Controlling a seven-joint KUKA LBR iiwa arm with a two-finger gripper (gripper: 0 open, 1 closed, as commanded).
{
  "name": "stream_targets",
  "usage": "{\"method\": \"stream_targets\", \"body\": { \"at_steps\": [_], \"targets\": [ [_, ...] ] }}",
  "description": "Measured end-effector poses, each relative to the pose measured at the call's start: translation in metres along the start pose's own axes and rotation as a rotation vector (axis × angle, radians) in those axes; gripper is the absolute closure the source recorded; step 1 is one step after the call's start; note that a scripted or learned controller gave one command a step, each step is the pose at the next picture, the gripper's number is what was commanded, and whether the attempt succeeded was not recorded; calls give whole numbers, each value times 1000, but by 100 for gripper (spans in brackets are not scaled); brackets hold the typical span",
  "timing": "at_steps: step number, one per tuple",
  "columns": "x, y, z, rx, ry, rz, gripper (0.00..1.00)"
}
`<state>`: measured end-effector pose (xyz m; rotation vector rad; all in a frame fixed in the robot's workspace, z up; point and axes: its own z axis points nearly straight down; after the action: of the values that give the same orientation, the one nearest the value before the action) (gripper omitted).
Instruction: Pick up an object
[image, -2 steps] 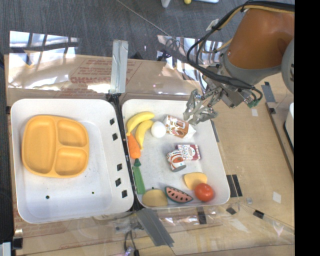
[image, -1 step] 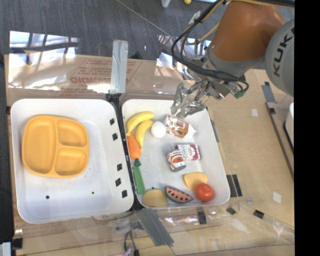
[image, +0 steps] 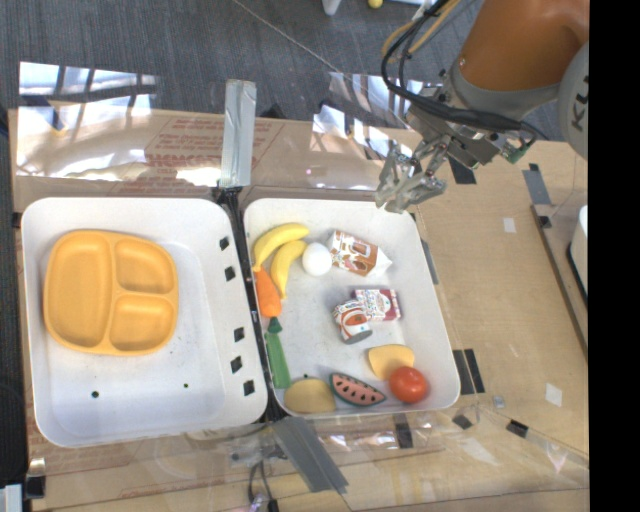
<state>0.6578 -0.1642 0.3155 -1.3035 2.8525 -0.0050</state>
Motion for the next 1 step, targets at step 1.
{"method": "stream_targets", "body": {
  "at_steps": [1],
  "targets": [
    [34, -30, -35, -1, -1, -475, 100]
  ]
}}
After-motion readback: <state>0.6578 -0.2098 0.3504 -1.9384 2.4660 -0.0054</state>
